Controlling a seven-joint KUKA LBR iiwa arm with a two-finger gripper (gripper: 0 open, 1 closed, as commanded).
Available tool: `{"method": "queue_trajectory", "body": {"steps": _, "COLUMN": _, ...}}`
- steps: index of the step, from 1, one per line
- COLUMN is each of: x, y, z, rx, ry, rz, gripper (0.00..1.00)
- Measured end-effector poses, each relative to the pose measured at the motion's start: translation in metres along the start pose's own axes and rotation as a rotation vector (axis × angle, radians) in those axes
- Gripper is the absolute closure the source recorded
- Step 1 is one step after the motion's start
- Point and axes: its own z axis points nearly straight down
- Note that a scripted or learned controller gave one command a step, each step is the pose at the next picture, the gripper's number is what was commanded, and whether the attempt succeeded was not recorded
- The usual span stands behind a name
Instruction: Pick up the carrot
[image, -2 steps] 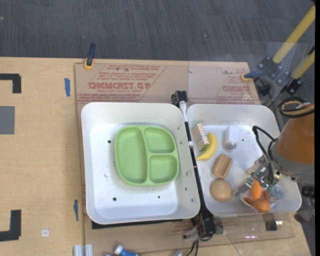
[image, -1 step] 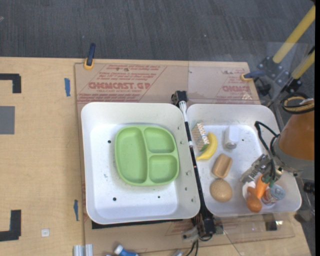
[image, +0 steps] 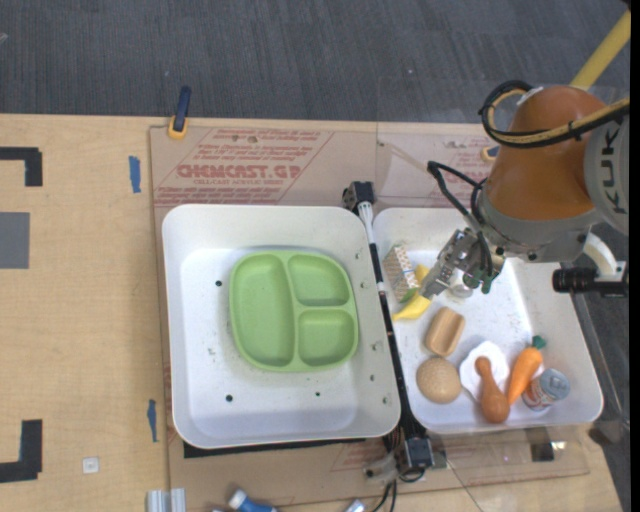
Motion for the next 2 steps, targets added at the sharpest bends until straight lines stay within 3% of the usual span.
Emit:
{"method": "queue_trajectory", "body": {"steps": 1, "x": -0.0552, "y": -0.0400, "z": -0.1782, "rx": 0.006, "ry": -0.011, "rz": -0.164, "gripper": 1.00}}
{"method": "queue_trajectory", "body": {"steps": 2, "x": -0.0523, "y": -0.0384, "z": -0.1698, "rx": 0.009, "ry": 0.005, "rz": -0.166, "gripper": 0.00}}
